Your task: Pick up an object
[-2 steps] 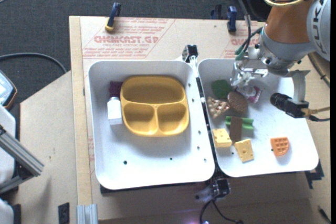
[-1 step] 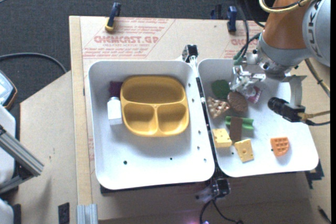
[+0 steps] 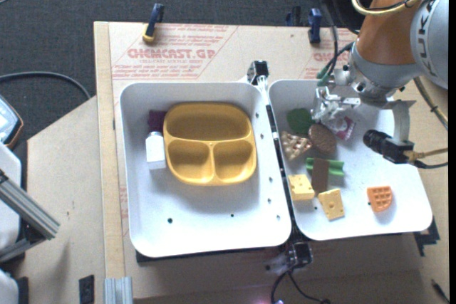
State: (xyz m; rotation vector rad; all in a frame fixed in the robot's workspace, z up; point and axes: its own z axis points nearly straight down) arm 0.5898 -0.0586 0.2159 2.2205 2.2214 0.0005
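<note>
My gripper (image 3: 329,110) hangs over the back of the right bin (image 3: 413,213), just above a brown oval piece (image 3: 323,139) and beside a green piece (image 3: 300,118). A pink-red item (image 3: 346,127) lies right next to its fingers. Further forward in that bin lie a waffle-like piece (image 3: 294,145), a brown bar across a green piece (image 3: 322,171), two yellow cheese blocks (image 3: 302,187) (image 3: 331,204) and an orange waffle (image 3: 380,198). Nothing is visibly held between the fingers.
The left bin (image 3: 135,224) holds a yellow divided tray (image 3: 209,142), a small white bottle (image 3: 155,150) and a dark purple item (image 3: 157,117) at its left. A black cylinder (image 3: 385,144) on the arm juts over the right bin. Clamps sit at the bench's back edge.
</note>
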